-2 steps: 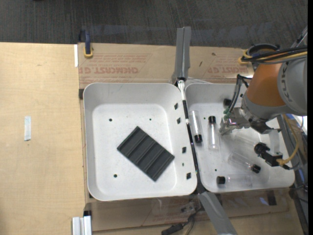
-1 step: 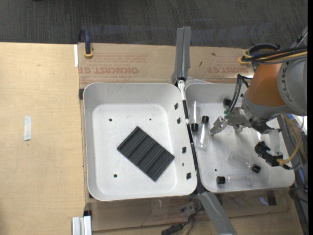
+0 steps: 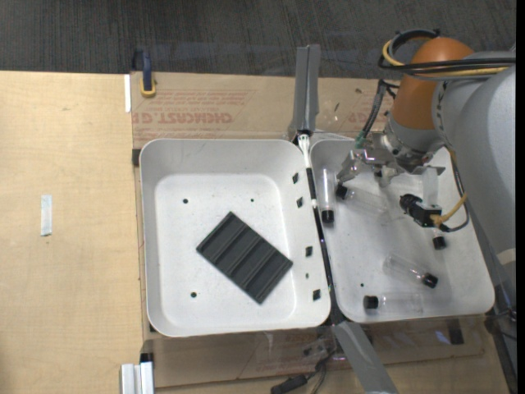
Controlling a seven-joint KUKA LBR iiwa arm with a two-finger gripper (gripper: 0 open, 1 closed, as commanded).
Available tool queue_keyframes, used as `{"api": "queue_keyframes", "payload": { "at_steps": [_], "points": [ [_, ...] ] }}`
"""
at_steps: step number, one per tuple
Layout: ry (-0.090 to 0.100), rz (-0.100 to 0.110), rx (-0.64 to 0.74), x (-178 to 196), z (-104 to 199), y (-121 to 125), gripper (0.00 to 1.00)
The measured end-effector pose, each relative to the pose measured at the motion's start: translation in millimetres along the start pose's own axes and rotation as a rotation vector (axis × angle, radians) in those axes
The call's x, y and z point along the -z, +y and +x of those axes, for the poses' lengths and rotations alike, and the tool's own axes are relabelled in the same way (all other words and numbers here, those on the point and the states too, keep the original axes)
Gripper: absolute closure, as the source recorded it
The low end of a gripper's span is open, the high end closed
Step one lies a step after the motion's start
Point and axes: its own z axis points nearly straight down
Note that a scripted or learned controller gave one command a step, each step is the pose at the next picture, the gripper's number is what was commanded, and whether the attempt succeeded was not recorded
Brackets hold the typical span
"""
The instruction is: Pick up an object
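Observation:
A dark grey ribbed rectangular block [image 3: 244,257] lies flat and turned at a slant in the middle of the left bin [image 3: 164,171]. The right bin [image 3: 467,294] holds several small clear tubes with black caps: one [image 3: 323,194] along its left wall, one [image 3: 413,272] near the right, one [image 3: 379,303] at the front. My gripper [image 3: 367,162] hangs low over the back of the right bin, below the orange band [image 3: 426,80]. It is beside the left-wall tube and apart from the ribbed block.
A black connector on a yellow cable [image 3: 418,209] hangs from the wrist over the right bin. A small black cap [image 3: 440,242] lies near it. The bins meet at a clipped divider [image 3: 313,220]. Cardboard [image 3: 66,179] covers the bench on the left.

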Motion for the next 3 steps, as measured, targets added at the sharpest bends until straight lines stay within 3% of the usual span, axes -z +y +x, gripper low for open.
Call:
{"api": "queue_keyframes", "payload": {
  "at_steps": [1,2,3],
  "points": [
    [0.001,-0.003,0.161,35.3,-33.1,-69.0,0.00],
    [0.001,-0.005,0.140,1.1,-82.7,-16.7,0.00],
    [-0.001,-0.003,0.142,8.4,-83.1,-16.6,1.00]
  ]
}}
